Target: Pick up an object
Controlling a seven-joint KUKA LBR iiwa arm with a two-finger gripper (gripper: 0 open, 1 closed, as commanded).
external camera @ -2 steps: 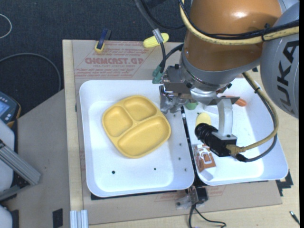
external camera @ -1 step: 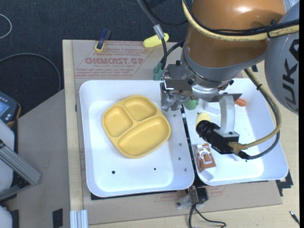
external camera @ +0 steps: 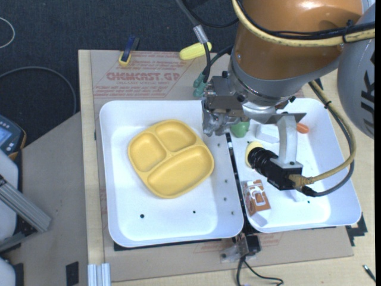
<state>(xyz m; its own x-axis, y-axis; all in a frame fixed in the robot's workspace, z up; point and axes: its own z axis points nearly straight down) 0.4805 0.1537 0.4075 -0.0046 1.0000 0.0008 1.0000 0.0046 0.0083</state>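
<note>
The left bin (external camera: 113,177) carries one thing, a yellow divided plate (external camera: 171,158) lying flat and a little askew near its middle. With bare white floor all round it, there is room to come at it from any side. Its broad, shallow shape suggests a rim grip rather than a grasp across the whole body.

Over the seam where the two bins meet hangs the tool (external camera: 215,124), low under the arm's orange band (external camera: 292,28). It sits just beside the plate's upper right edge — touching or apart I cannot tell, and whether its fingers are open or closed is hidden in the metal clutter.

The right bin (external camera: 336,201) holds the smaller candidates: a green piece (external camera: 240,128) tucked just by the tool, a small brown-and-white packet (external camera: 257,198) near the front wall, and an orange bit (external camera: 303,127) toward the back. Much of this bin lies under the arm and its black fitting — other things there may be covered. Nothing appears lifted yet; my guess is the pick targets the plate's edge or the green piece.
</note>
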